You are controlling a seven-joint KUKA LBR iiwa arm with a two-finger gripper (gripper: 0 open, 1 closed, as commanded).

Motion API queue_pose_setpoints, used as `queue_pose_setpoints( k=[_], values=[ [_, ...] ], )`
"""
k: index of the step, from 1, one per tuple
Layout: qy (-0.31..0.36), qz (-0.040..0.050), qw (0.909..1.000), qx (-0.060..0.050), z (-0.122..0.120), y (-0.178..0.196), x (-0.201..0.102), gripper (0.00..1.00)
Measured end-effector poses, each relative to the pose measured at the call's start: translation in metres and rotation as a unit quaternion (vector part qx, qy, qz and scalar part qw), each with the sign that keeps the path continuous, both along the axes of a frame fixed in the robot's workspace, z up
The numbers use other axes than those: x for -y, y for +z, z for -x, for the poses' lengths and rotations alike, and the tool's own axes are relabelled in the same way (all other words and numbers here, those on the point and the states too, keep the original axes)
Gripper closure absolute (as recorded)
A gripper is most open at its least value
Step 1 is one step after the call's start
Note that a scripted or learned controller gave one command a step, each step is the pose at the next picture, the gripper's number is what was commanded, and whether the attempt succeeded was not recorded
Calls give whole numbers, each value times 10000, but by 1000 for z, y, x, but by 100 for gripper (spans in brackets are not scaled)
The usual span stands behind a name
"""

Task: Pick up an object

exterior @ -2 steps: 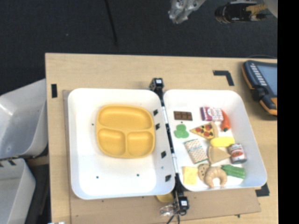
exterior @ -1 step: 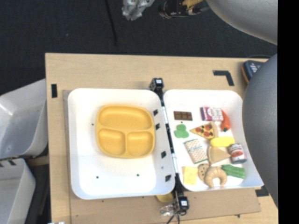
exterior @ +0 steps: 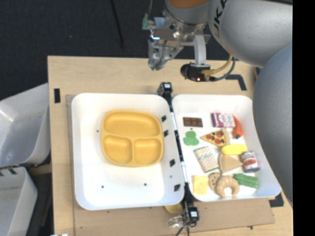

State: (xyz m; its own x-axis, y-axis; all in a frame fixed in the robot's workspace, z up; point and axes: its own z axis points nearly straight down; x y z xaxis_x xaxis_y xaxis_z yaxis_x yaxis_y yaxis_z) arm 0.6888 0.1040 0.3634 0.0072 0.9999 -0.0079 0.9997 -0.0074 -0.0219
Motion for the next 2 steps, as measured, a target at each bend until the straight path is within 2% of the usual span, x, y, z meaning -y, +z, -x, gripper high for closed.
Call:
queue_pose_setpoints(
  k=[1, 2],
  values=[
    [69, -53, 9998, 165, -1, 134, -54, 100],
    [74, -46, 9999, 133, -1, 185, -117, 100]
  ],
)
